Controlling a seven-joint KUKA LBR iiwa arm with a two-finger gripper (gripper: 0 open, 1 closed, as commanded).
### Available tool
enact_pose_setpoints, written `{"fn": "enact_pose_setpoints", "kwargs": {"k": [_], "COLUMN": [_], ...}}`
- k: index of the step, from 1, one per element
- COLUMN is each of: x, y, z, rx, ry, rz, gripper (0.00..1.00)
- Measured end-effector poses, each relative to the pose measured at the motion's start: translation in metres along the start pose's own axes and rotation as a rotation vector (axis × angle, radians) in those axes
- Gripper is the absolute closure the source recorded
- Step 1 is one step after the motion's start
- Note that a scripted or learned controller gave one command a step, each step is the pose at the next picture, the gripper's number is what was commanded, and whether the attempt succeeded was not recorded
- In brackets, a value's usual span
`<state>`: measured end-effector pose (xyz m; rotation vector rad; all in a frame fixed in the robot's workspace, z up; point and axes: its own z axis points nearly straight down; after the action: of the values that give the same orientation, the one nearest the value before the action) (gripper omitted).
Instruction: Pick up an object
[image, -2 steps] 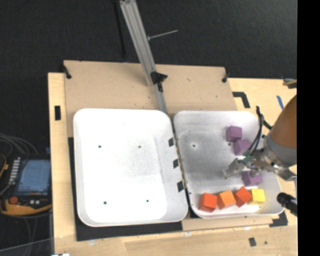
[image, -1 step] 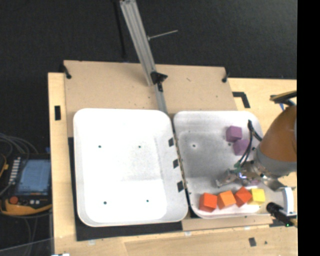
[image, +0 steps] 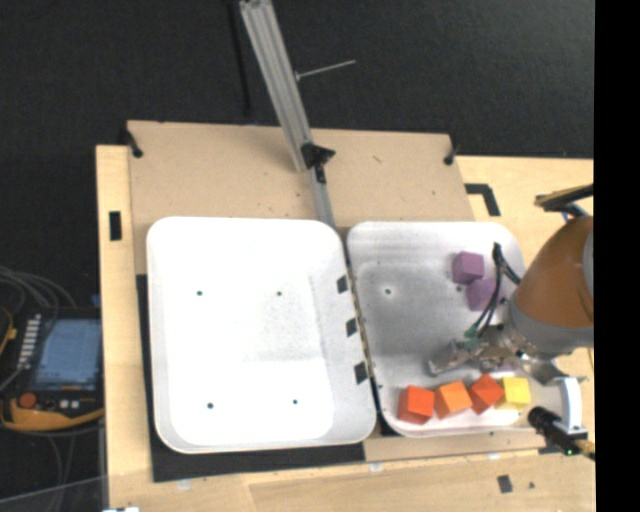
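The right bin (image: 400, 300) holds several small blocks. Two purple blocks (image: 467, 266) lie near its far right side. Along its near edge runs a row: a red-orange block (image: 416, 403), an orange block (image: 453, 397), another red-orange block (image: 487, 391) and a yellow block (image: 516, 389). My gripper (image: 462, 354) hangs low in this bin, just above the orange block and beyond the row. Nothing shows as held in it. The orange-banded wrist (image: 555, 290) covers the bin's right edge.
The left bin (image: 240, 330) sits beside the right one, with a row of black clips (image: 352, 325) between them. A slanted metal pole (image: 285, 90) rises behind the bins. A handheld control unit (image: 60, 360) lies off the bench's left side.
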<state>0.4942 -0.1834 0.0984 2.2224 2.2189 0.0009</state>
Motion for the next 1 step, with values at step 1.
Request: {"fn": "enact_pose_setpoints", "kwargs": {"k": [1], "x": [-0.0011], "y": [0.0013], "z": [-0.0113], "rx": [-0.005], "ry": [-0.001], "rz": [0.006], "gripper": [1.0]}}
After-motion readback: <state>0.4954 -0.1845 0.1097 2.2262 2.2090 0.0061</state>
